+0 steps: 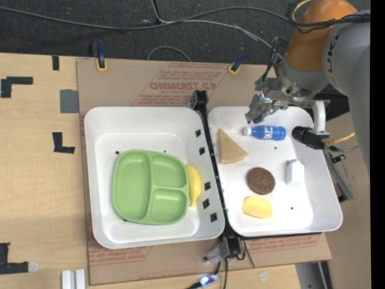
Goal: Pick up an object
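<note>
White bins: two shallow trays side by side on a cardboard sheet (pixel 180 86), which lies on a wooden bench (pixel 36 179); a black divider strip (pixel 209 161) runs between them.
Left bin (pixel 96 131): holds a green divided plate (pixel 150 186) with three compartments, lying flat near the middle of the floor. A yellow banana (pixel 194 184) lies just beside the plate's right edge, touching or nearly touching it, close to the bin's right wall.
Right bin (pixel 328 212): holds five loose items.
Item 1: blue bottle (pixel 267 132) with a white cap, lying on its side at the far end of the bin.
Item 2: tan wedge (pixel 229 147), triangular, near the left wall, apart from the bottle.
Item 3: brown round disc (pixel 261 180), flat, mid-floor, below the wedge.
Item 4: yellow lemon-like piece (pixel 257 208), just beside the disc on the near side.
Item 5: small pale grey block (pixel 294 171), towards the right wall, apart from the disc.
Arm: grey with an orange band, reaching in from the right over the far end of the right bin.
Gripper (pixel 260 110): low over the far-left part of the right bin, just above the bottle's capped end. Spread of the jaws cannot be told. Nothing is seen between them; the bottle lies on the bin floor.
Clamps: two blue-and-yellow clips (pixel 100 56) on the cardboard's far edge.
</note>
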Controlling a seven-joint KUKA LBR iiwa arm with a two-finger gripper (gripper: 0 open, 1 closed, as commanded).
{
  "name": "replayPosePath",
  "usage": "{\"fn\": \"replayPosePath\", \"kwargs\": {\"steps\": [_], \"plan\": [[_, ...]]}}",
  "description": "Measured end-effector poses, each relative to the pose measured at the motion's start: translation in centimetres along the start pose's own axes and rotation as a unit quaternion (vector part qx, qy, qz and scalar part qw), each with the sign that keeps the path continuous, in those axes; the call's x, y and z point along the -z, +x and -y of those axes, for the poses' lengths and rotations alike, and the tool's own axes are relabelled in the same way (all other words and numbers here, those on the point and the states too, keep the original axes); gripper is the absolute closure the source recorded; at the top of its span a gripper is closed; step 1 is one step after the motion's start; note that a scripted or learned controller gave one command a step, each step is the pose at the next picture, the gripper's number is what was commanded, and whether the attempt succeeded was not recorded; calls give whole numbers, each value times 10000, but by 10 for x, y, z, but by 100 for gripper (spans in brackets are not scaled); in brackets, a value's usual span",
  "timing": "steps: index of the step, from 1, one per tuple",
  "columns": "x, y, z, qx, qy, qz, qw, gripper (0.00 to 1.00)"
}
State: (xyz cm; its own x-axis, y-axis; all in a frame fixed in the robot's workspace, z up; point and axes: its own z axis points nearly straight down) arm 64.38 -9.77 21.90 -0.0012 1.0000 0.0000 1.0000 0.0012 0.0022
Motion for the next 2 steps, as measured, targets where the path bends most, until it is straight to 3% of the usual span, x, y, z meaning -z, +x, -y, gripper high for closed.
{"fn": "replayPosePath", "kwargs": {"steps": [1,2], "plan": [[57,-8,4,-2,-6,3,10000,100],[41,42,2,15,22,0,10000,100]]}}
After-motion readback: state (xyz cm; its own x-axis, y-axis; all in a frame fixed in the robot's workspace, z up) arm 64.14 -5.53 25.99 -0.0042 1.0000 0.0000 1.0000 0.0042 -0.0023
